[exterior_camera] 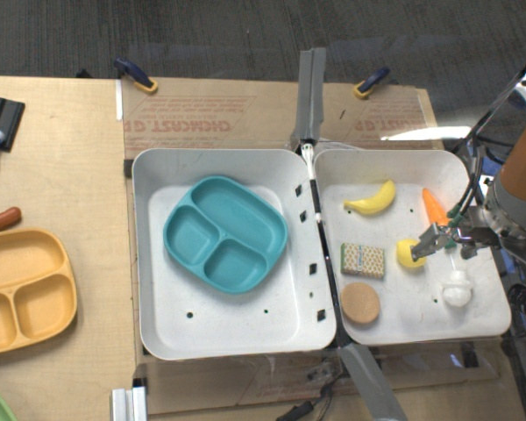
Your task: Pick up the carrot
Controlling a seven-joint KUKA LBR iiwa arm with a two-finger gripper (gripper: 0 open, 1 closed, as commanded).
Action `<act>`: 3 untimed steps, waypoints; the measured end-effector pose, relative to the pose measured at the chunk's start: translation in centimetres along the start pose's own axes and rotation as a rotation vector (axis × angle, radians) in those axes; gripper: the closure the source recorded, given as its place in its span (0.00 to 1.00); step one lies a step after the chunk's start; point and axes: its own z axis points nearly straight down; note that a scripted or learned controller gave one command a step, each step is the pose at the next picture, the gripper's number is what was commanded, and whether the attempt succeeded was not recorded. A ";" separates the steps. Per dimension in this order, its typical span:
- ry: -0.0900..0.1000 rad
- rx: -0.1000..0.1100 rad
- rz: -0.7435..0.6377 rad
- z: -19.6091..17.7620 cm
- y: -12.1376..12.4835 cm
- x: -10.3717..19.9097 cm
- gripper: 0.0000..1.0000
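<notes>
The carrot is a small orange piece lying at a slant near the right wall of the right bin. My gripper hovers just below the carrot's lower end, between a small yellow fruit and a white object. Its fingers are open and nothing sits between them; one dark finger points toward the yellow fruit. The carrot lies free on the bin floor.
The right bin also holds a banana, a checkered block and a round tan disc. A teal divided plate lies in the left bin. An orange divided tray rests on the bench at the left.
</notes>
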 end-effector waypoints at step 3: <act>0.003 -0.006 -0.304 12.8 16.4 -8.0 0.00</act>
